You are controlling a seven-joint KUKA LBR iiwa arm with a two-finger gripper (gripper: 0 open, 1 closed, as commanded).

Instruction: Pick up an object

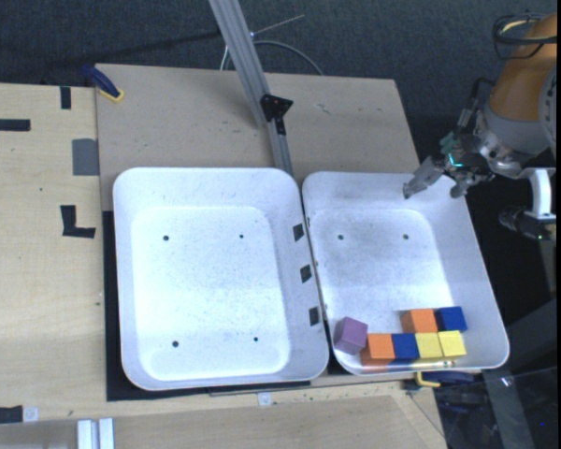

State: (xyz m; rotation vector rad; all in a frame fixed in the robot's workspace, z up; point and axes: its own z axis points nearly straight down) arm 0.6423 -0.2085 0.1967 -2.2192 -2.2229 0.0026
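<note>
While my tool (437, 178) hangs over the far right corner of the right bin (374, 199), I cannot tell whether it is open or closed; nothing shows in it. The things I might lift are crowded in that bin's near corner, well apart from the tool: a purple block (352, 333) standing slightly off from a tight cluster of orange (381, 346), blue (405, 346) and yellow (430, 345) blocks, with more behind them against the rim. They look like small rigid cubes, light and smooth-faced, so I judge they will neither crush nor sag, though slick sides could slip under a weak squeeze. The purple block seems the best target, since it has free space beside it; I would take it across two opposite flat faces. The left bin (206, 185) sits beside it on the tabletop (37, 279).
</note>
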